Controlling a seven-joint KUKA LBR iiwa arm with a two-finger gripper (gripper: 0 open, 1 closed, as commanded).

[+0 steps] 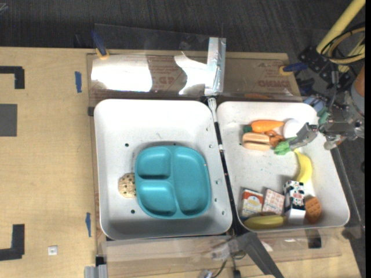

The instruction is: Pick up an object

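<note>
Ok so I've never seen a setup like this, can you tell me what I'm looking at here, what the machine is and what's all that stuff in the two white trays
This is one picture, taken by a camera fixed above a workbench and looking down at a slant. The machine is a robot arm reaching in from the right; its gripper hangs over the right bin, near the top. I cannot tell whether it is open or shut, and nothing is visibly held. The left bin holds a teal divided plate with a cookie beside it. The right bin holds toy food: a hot dog, a carrot, a banana, and small cartons near the front edge.
</note>
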